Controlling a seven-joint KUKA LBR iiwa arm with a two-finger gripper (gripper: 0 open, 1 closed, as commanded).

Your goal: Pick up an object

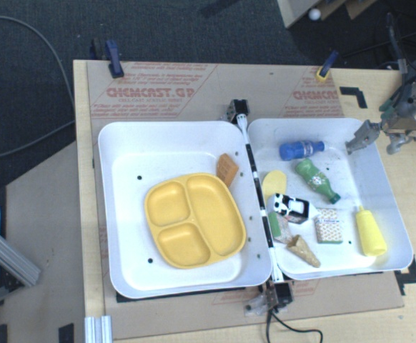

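Several small items crowd right bin [397, 224]; gripper [377, 136] hovers at far rim, fingers apart, holding nothing; descent risks rim strike.

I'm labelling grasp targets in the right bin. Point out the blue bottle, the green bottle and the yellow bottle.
blue bottle [301, 149], camera view, middle of its body.
green bottle [315, 178], camera view, middle of its body.
yellow bottle [370, 233], camera view, middle of its body.

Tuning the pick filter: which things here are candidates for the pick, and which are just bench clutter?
Pick candidates:
- blue bottle
- green bottle
- yellow bottle
- black-and-white toy
- checked packet
- cone
- brown block
- yellow divided tray

Clutter:
- blue clamps
- cardboard sheet
- cable

The gripper hovers at the right bin's far right corner.
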